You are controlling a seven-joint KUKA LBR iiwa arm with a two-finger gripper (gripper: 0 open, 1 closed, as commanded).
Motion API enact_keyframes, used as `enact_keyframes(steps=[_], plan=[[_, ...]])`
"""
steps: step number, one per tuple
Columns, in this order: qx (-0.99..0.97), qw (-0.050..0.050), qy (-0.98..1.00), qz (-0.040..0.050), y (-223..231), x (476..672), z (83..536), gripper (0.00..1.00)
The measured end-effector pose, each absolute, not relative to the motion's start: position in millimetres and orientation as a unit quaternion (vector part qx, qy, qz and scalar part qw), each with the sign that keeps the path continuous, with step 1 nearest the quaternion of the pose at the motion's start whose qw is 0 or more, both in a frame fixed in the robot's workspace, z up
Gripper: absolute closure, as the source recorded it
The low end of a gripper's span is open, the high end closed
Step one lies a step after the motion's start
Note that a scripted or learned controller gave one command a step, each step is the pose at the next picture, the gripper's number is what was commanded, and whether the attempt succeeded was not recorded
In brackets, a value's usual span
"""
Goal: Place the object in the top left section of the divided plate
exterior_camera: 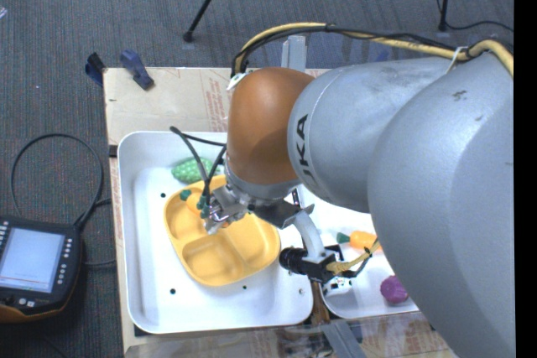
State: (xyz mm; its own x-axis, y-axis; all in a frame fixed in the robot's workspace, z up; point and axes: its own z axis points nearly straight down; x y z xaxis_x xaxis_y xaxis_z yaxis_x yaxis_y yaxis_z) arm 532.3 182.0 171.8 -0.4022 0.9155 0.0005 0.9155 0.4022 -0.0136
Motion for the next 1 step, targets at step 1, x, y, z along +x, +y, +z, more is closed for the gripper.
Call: enact_keyframes(steps=[1], plan=[[-0.55, 0.0, -0.835, 0.0002, 195.4, 583.1, 217.2, 1.0]])
